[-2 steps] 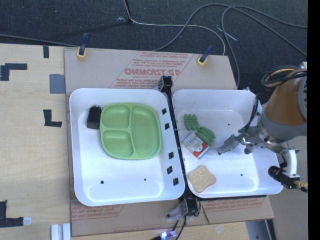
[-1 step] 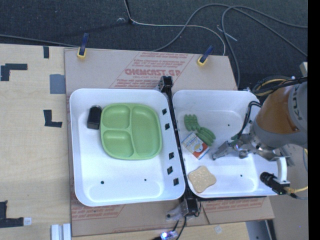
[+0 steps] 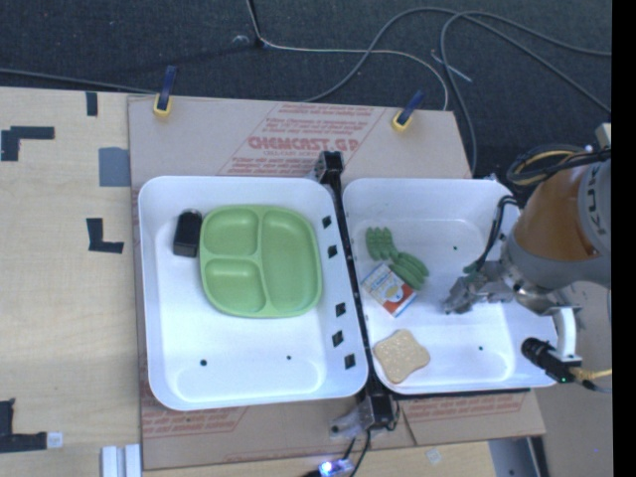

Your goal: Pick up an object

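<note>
On the bench we see two white bins side by side on a brown board. Left bin (image 3: pixel 169 366) holds a green tray (image 3: pixel 262 261) with three compartments, lying flat toward the bin's upper half. A small black block (image 3: pixel 187 234) sits just beside the tray's left edge, touching or nearly touching it; we cannot tell which.

Right bin (image 3: pixel 437 207) holds three things in its left half. A green ridged item (image 3: pixel 395 254) lies near the divider, upper left. A small carton (image 3: pixel 386 287) with blue and red print lies just below it, touching or overlapping its lower end. A slice of bread (image 3: pixel 400 356) lies flat near the bin's bottom left corner, apart from the carton.

We see the arm (image 3: pixel 561 229) coming in from the right, orange band over the right bin's right side. The gripper (image 3: pixel 461 298) is low inside the right bin, over bare white floor, right of the carton and well clear of it. It is dark and small in this view, so we cannot tell how it is set, and we see nothing in it.

Two yellow clamps with blue handles (image 3: pixel 162 100) (image 3: pixel 404 116) pin the board's top edge. Cables run across the dark floor above.
</note>
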### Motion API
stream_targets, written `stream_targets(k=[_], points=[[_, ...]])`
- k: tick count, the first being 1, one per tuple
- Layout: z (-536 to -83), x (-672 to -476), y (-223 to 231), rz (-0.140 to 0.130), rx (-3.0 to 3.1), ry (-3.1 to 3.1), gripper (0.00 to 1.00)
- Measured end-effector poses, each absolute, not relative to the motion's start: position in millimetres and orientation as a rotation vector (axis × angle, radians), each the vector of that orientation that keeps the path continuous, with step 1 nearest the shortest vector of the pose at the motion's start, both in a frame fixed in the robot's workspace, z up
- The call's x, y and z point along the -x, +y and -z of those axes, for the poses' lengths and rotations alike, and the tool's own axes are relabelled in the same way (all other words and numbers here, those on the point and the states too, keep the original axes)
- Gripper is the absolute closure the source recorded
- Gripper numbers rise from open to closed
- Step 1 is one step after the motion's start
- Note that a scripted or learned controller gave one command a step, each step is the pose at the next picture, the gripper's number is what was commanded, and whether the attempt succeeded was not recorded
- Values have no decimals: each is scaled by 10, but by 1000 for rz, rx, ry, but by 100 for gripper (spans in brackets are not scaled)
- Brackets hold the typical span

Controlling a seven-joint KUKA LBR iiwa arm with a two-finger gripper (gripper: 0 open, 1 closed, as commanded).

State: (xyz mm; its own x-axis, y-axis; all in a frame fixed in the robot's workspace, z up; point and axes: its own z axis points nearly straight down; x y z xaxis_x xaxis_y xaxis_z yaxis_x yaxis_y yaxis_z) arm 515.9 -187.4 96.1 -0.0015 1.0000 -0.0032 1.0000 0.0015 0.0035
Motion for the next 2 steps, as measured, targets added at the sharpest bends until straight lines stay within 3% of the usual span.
stream_targets(k=[1,2], points=[[-1434,-5255,-1834,-3,-2217,2222,100],[-1892,-5216,-1893,-3,-2218,2221,100]])
